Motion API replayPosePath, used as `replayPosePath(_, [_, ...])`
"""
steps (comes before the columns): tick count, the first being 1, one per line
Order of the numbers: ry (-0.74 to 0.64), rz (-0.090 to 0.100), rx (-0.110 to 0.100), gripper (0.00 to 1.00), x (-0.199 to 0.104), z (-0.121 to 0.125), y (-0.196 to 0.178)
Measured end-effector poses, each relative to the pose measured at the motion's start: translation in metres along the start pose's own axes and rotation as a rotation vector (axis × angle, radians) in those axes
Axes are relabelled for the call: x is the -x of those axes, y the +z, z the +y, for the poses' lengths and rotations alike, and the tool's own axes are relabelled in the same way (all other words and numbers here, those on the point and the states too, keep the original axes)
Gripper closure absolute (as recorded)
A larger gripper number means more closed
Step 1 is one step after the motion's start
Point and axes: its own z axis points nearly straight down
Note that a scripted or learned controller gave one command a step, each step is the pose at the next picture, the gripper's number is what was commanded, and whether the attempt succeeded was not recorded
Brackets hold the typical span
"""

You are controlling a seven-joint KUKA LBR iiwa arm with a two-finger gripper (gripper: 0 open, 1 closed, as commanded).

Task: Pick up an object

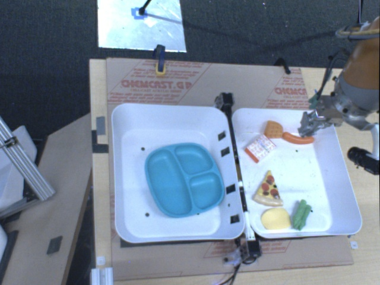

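Observation:
In the right bin (341,177) lie several toy foods: a brown cookie-like piece (273,129), an orange sausage (297,138), a red and white packet (260,148), a pizza slice (268,190), a yellow round piece (275,219) and a green pickle (301,214). My gripper (310,124) hovers at the bin's far side, just above the sausage's right end. Nothing shows between its fingers.
The left bin (127,177) holds a blue sectioned plate (183,179). A black divider strip (228,153) runs between the bins. A silver sheet (141,16) lies on the dark floor beyond the bench.

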Motion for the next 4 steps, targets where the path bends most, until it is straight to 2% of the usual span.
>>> replayPosePath(2, [0.0,0.0,-0.001,1.0,-0.086,0.025,0.005])
replayPosePath(3, [0.0,0.001,0.0,1.0,-0.144,0.04,0.001])
replayPosePath(4, [0.001,0.0,-0.001,1.0,-0.185,0.05,0.01])
